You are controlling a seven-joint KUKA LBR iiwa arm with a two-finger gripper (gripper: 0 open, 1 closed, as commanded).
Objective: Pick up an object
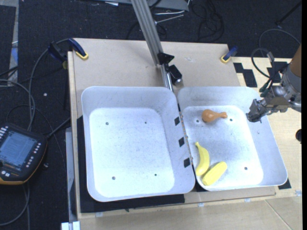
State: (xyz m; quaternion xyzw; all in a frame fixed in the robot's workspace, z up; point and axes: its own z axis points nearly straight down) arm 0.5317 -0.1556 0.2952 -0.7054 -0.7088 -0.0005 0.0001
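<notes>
The nearest thing to pick is the drumstick (pixel 213 115), a small brown toy lying on its side toward the far end of the right bin (pixel 268 157), thin end pointing at the bin's right wall. Nothing is lifted yet, so I judge this to be the approach step: the gripper (pixel 253 113) hangs at the right bin's right rim, level with the drumstick but apart from it, with bare white floor between them. Whether it is spread or closed I cannot tell from here; it reads as a dark cluster at the end of the wrist, and nothing is seen in it.

The next move, as I see it, calls for a short travel leftward over the right bin until the tool stands above the drumstick, then a drop onto its fat end, which offers more to grip than the thin handle.

Nearer the right bin's front left corner lie a banana (pixel 203 158) and a yellow block (pixel 214 173), touching each other, well away from the gripper. The left bin (pixel 86 128) sits beside the right bin.
</notes>
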